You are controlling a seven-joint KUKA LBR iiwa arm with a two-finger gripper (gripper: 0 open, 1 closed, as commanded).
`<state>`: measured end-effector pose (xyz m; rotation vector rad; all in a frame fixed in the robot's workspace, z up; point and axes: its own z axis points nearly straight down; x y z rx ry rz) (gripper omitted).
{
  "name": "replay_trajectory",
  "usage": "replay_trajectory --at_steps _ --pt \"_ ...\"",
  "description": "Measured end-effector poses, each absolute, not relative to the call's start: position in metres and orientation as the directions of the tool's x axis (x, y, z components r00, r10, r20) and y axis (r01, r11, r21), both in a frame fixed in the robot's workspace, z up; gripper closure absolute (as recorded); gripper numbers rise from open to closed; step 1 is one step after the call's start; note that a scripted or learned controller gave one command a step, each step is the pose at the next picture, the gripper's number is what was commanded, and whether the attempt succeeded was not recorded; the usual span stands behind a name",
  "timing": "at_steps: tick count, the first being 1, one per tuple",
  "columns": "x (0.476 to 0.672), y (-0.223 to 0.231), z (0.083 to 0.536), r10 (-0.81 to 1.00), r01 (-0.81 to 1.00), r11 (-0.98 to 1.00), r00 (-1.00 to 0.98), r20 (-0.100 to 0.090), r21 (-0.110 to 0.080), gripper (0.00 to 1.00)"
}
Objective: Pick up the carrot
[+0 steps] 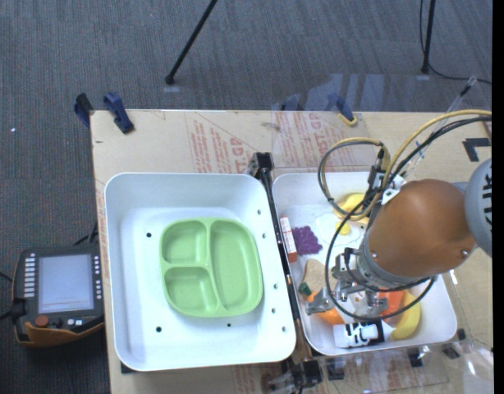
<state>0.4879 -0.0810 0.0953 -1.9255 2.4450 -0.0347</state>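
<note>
Orange carrot (pixel 389 304), seemingly tapered, lies mostly under tool (pixel 353 295).

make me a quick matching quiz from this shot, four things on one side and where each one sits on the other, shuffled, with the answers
Things:
1. green divided plate
2. purple grapes
3. handheld controller with a screen
4. blue clamp

Places:
A. on the carpet, left of the bench
B. far left corner of the bench
C. in the left bin
D. in the right bin, near the divider

Pairs: 1-C, 2-D, 3-A, 4-B
</note>
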Motion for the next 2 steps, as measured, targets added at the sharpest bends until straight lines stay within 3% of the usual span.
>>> replay_trajectory --at_steps 1,2 --pt "0.486 -0.076 0.103 -0.973 -0.973 0.23 -0.229 -0.011 -0.025 1.0" --pt "0.478 -0.038 0.189 -0.937 -0.937 0.35 -0.35 -0.006 -0.004 1.0"
